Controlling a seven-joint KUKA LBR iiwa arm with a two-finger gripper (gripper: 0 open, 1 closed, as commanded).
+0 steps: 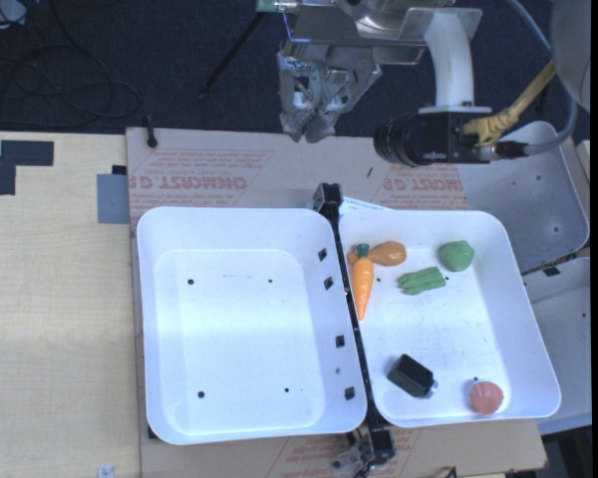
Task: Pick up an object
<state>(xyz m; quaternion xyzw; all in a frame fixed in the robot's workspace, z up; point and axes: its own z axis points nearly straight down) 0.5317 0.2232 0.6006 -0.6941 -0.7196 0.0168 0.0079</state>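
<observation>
— How far has it got, would you say?

— Not started on the actual lift, by my reckoning. The claw [313, 118] hangs at the top centre of the frame, up over the cardboard beyond the bins, well apart from anything it could take.

— Is it carrying something?

— Nothing I can see between its fingers. Whether they're spread or pressed together I cannot tell; it's a dark tangle against a dark floor from here.

— And the pickings?

— All in the right bin [523, 297]. A carrot [362, 283] lies along the divider at the bin's upper left, with an orange piece [388, 254] touching its top end. Just right of those, a long green piece [421, 282], and a round green one [456, 256] near the upper right corner. Down in the lower half, a black block [412, 376], and a pink ball [485, 397] near the lower right corner.

— The left bin [151, 267]?

— White floor and a few dark specks.

— So what's left?

— Everything, I'd judge: travel down the frame over the right bin, descend on one piece, close, and raise it. The black block and the ball sit apart from the others, so they look the easier targets.
</observation>
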